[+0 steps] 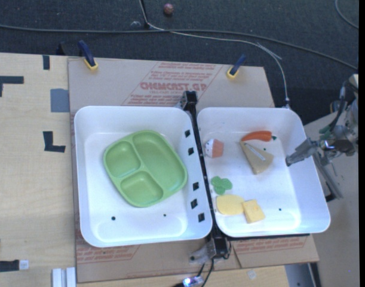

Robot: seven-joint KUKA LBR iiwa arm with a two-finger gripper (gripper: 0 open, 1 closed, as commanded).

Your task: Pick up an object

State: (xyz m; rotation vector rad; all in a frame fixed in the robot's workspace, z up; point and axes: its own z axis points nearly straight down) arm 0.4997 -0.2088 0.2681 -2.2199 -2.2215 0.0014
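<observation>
The right bin (pixel 301 220) holds several toy foods. An orange carrot-like piece (pixel 257 136) lies at the back, with a tan wedge (pixel 257 158) just in front of it. A small orange and white piece (pixel 214 148) sits near the divider. A green leafy piece (pixel 221 184), a yellow round piece (pixel 229 205) and a yellow square block (pixel 252 211) lie toward the front. My gripper (pixel 294 156) reaches in over the right bin's right rim, to the right of the wedge and apart from it. Nothing shows in its grasp.
The left bin (pixel 86 220) carries a green divided plate (pixel 144 167). Black clips (pixel 194 160) run along the divider between the bins. Cables cross the dark floor behind the bench, and two clamps (pixel 88 58) pin the cardboard sheet.
</observation>
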